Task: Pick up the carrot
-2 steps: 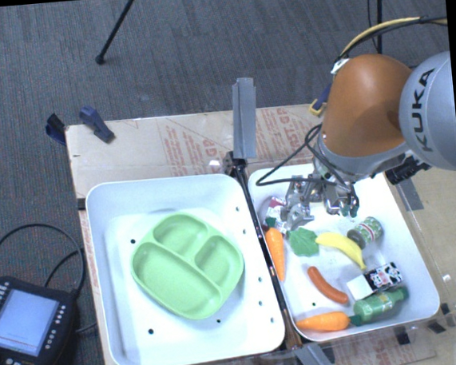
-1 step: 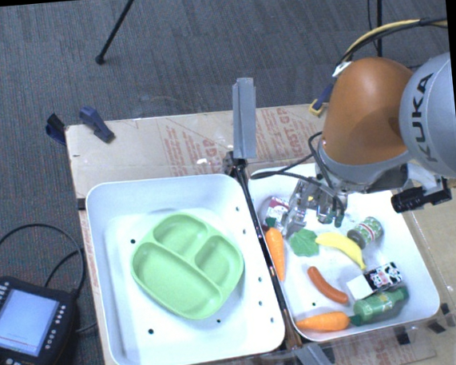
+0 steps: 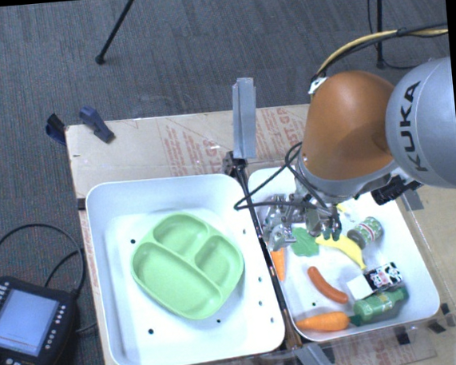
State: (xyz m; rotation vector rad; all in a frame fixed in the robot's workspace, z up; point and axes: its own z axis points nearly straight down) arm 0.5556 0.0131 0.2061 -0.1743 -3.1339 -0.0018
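Lengthwise, the orange tapered toy carrot (image 3: 277, 263) runs up and down the view, thick end uppermost and tip toward the near edge. It lies in the right shallow white bin (image 3: 423, 267), close against that bin's left wall. A second orange carrot-like piece (image 3: 323, 322) lies crosswise along the near wall of the same bin, its long axis left to right.

One two-finger gripper (image 3: 300, 225) hangs just above the first carrot's thick end; whether it is spread or closed cannot be told, and nothing is seen held in it.

The right bin also contains:
- one green leaf-shaped piece (image 3: 304, 244)
- one yellow toy banana (image 3: 345, 249)
- one red-orange sausage-shaped toy (image 3: 328, 285)
- one small green-labelled can (image 3: 367, 230)
- one black-and-white carton (image 3: 384, 276)
- one green bottle (image 3: 379, 306) lying on its side

Their labels are too small to read.

The left shallow white bin (image 3: 108, 229) holds one pale green plate (image 3: 188, 264) with three compartments. One grey arm (image 3: 435, 122) with an orange band bears the word "KUKA". Red print on the cardboard-covered bench (image 3: 168, 143) is not legible.
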